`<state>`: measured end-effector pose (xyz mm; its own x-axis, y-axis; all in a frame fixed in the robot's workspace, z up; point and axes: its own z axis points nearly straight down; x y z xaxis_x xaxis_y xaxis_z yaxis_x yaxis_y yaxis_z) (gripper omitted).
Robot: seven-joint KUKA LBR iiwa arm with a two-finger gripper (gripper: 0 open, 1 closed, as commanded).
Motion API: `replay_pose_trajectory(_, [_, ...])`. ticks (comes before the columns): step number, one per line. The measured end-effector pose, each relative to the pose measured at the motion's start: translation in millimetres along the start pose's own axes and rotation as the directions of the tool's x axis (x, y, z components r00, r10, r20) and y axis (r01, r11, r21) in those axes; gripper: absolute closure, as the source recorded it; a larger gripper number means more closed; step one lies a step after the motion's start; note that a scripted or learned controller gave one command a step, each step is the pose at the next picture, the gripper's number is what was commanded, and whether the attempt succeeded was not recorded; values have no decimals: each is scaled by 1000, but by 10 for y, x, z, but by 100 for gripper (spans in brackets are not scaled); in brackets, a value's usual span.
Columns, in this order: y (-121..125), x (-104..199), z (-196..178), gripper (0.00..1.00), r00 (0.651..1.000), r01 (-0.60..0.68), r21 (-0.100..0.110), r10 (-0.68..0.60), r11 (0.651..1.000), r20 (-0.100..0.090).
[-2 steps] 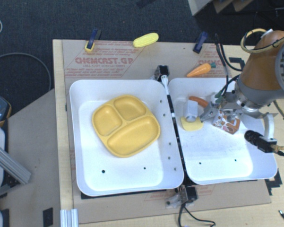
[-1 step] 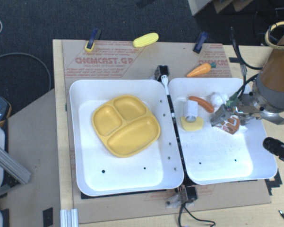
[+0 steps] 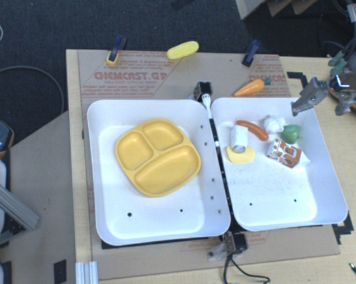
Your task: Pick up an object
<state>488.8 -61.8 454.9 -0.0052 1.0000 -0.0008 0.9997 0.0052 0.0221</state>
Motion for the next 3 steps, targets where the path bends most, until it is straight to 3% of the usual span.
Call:
replay_pose_trajectory(1, [0, -11, -11, 100, 1000, -4, 16, 4, 1000, 1])
replay_pose_trajectory(2, [-52, 1224, 433, 100, 1000, 9, 29, -9, 1000, -4])
replay_pose_trajectory(3, [-108, 2238, 505, 100, 1000, 8, 25, -8, 1000, -3])
